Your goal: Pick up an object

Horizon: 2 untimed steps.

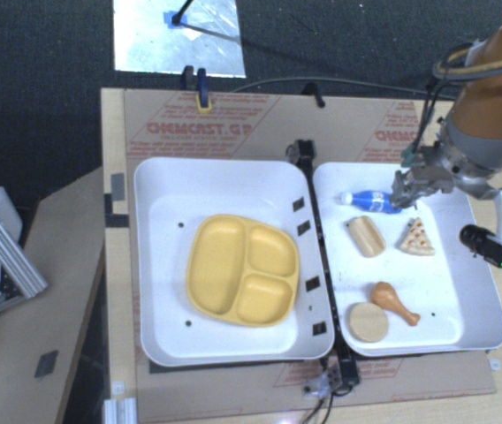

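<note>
camera view, gripper (407, 191) low in right bin (476, 276), finger state unclear, tips at blue bottle (370, 201) near back wall, bread roll (366, 236), pizza slice (417, 238), drumstick (394, 302), yellow tray (240, 270) in left bin (158, 237)

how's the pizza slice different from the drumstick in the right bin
The pizza slice is a pale triangle with red spots; the drumstick is orange-brown, long and rounded. The slice lies nearer the gripper, toward the bin's far side; the drumstick lies nearer the front, beside a round cookie. Both are toy foods.
</note>
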Motion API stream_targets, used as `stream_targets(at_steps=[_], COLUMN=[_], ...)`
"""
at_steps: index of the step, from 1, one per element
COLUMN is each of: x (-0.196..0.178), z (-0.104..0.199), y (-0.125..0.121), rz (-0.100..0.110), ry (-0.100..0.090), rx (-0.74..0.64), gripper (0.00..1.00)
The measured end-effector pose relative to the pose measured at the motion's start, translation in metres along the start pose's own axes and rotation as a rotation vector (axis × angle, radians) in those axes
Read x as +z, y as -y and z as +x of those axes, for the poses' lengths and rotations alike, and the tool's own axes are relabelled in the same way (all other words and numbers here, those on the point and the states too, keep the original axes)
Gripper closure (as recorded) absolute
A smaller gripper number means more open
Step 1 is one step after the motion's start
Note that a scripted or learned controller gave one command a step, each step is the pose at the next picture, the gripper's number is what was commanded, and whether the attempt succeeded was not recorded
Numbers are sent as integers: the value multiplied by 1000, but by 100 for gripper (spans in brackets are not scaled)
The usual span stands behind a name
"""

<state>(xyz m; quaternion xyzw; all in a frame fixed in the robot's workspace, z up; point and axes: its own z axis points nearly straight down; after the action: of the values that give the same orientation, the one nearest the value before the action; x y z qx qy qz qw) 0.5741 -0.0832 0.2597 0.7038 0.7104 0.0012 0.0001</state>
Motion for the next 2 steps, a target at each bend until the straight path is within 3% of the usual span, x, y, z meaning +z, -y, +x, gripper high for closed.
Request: stream_targets(at_steps=[2], x=[31], z=[112], y=[30], rz=[3], ry=[-1], rx=[-1], gripper=[100])
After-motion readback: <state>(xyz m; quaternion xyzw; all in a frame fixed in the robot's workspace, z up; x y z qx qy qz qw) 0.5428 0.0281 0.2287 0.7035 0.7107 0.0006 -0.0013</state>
